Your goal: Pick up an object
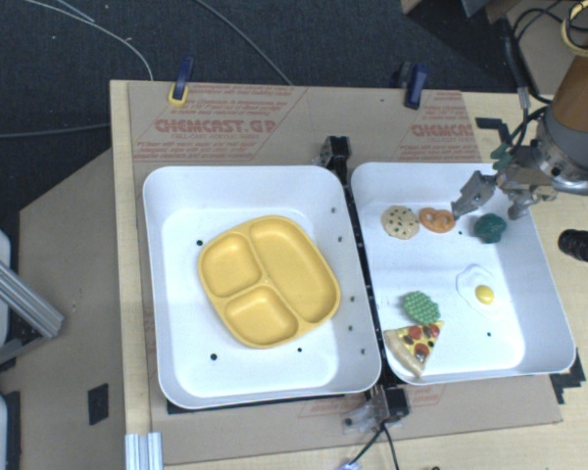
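A: While gripper (494,198) hangs over right bin (539,292), far end — fingers spread wide, nothing between.
B: Nearest item?
A: Dark green lump (489,227), just below fingertips, w/ pretzel (436,220) & cookie (401,223) off to its left. Short drop looks enough.
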